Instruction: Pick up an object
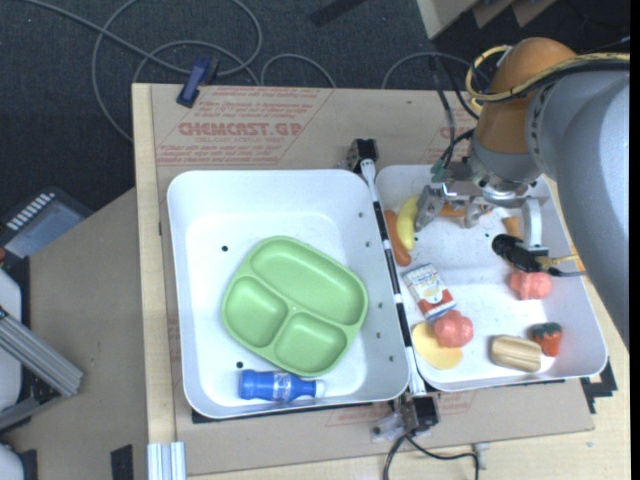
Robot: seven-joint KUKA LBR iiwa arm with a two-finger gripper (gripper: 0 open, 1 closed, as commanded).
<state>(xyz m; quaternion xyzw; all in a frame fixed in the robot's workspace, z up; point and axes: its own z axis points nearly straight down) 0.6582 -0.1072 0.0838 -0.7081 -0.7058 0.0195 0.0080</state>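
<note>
Your gripper [455, 208] hovers over the right bin [590, 353] near the banana [405, 226]; finger state indiscernible; nothing visibly picked.

Brown board [250, 118] printed CHEMCAST, lying on the counter beneath two white bins [180, 198]. Blue clip [195, 80] at its far left corner, beside a grey cable [150, 28] looping over dark floor [60, 88]. Black clamp [363, 154] at the bins' far seam, another clamp [420, 410] at the near seam.
</note>
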